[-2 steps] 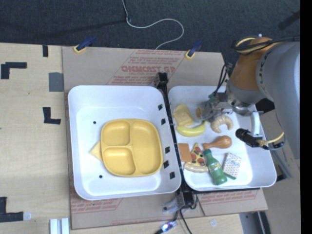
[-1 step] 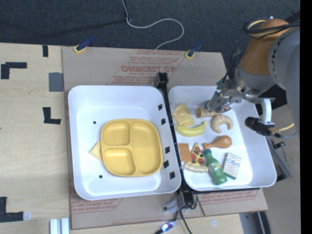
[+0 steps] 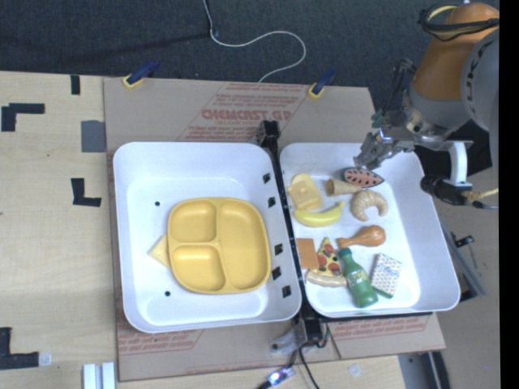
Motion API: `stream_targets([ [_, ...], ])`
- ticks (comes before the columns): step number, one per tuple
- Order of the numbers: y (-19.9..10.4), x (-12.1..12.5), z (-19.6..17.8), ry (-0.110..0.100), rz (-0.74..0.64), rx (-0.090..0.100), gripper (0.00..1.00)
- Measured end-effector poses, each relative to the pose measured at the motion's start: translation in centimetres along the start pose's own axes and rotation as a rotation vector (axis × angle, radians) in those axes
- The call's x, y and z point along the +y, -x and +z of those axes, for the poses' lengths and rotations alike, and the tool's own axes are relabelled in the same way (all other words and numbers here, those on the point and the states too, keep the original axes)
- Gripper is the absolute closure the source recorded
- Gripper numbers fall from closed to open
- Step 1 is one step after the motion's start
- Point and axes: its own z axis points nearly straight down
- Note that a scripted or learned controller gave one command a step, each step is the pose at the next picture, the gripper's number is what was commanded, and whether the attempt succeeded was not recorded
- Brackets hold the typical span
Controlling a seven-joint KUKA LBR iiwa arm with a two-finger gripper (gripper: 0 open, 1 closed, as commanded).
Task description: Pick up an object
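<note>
Where the hand [image 3: 371, 157] overhangs the right bin [image 3: 430, 241], fingertips indistinct.

I'm looking at dark carpet [image 3: 122, 23] across the top of the frame, a white cable [image 3: 258, 40] looping over it. Below sits a pale wooden bench [image 3: 49, 241] with black marks at left, and a cardboard sheet [image 3: 235, 112] clipped at its upper corners.
</note>
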Motion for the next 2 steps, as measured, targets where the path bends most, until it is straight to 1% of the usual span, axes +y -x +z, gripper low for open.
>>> stream_targets([
  [1, -0.1, 0.1, -1.4, -0.002, 0.0, 0.001, 1.0],
  [2, -5.7, 2.3, -0.5, -0.004, -0.004, 0.001, 1.0],
])
